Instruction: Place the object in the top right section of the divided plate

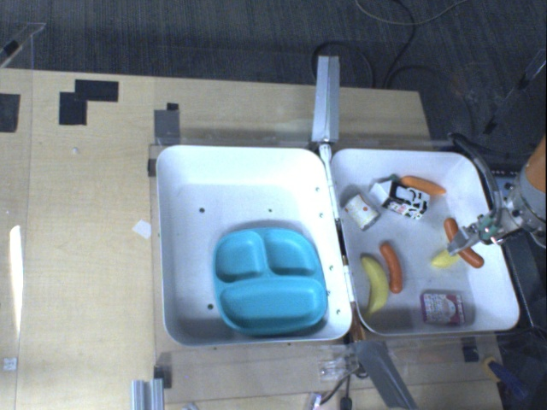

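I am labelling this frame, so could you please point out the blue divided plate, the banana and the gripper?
blue divided plate (272,316): camera view, on the floor of its large front section.
banana (374,284): camera view, on the middle of its yellow body.
gripper (466,243): camera view, midway between its fingertips.

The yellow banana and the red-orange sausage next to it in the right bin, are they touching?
Apart. The camera view shows a strip of white bin floor between the yellow banana and the red-orange sausage.
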Available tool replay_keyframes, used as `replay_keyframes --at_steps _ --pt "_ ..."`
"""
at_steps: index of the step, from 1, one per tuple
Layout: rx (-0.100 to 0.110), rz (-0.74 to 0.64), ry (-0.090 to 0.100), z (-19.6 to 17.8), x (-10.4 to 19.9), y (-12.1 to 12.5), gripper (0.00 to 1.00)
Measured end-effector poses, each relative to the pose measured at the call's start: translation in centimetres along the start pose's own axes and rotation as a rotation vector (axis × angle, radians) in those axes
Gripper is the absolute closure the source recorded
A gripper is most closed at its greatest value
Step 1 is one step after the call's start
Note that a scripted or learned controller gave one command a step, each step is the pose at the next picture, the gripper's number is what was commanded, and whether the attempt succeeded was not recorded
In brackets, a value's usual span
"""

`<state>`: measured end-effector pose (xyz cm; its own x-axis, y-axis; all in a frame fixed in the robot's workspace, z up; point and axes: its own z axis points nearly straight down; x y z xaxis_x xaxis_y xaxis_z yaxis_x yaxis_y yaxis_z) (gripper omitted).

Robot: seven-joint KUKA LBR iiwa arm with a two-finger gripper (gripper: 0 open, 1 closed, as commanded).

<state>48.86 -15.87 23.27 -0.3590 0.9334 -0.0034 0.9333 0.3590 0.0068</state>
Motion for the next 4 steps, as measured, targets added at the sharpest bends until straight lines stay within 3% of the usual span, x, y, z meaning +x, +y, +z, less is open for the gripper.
replay_keyframes --at_steps 1,2,3,4 --pt "0.000 -0.021 0.000 -1.3 1.1 0.5 1.00" --pt "0.002 -0.018 0.000 0.6 1.3 0.5 1.00" --pt "0.000 -0.293 -0.002 -1.5 -1.6 -0.6 1.00" --pt "0.002 -0.318 -0.001 0.3 -3.1 -1.2 1.00"
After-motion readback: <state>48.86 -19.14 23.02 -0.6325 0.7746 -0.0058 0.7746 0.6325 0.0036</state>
